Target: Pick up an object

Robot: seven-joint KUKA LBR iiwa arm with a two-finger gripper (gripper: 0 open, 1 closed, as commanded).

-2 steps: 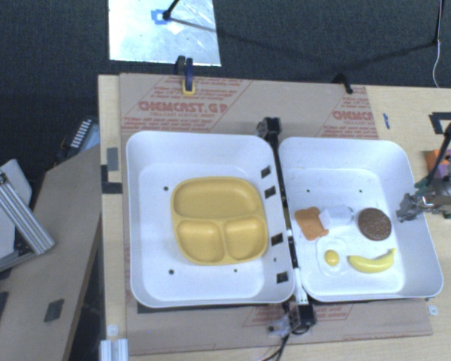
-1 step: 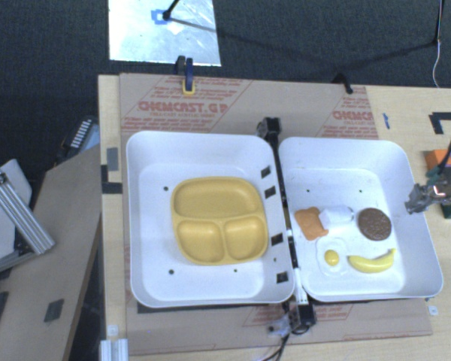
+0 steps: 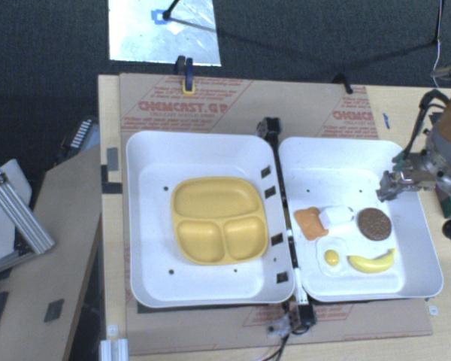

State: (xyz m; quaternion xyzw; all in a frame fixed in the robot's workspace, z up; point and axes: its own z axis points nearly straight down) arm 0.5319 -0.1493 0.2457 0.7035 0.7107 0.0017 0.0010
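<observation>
**Gripper over the right bin, nothing picked yet**

The gripper (image 3: pixel 387 185) hangs above the far right part of the right bin (image 3: pixel 346 156), just far and right of the brown round patty (image 3: pixel 374 223). Whether it is spread or pressed together I cannot tell — it is too small and blurred here.

The candidates lie clustered near the bin's near edge: the patty, a banana (image 3: pixel 372 261) just nearer, a fried egg (image 3: pixel 331 259) to its left, an orange slice (image 3: pixel 310 222) and a white piece (image 3: pixel 336 216) touching or nearly touching it. The patty looks the closest choice and stands a little apart, so a straight descent centred on it seems best, keeping clear of the white piece on its left.

The bin's far half is bare floor, good room for the approach. The right wall sits close by — drift that way risks a bump. The left bin (image 3: pixel 146 164) bears a yellow divided plate (image 3: pixel 214 220).
</observation>
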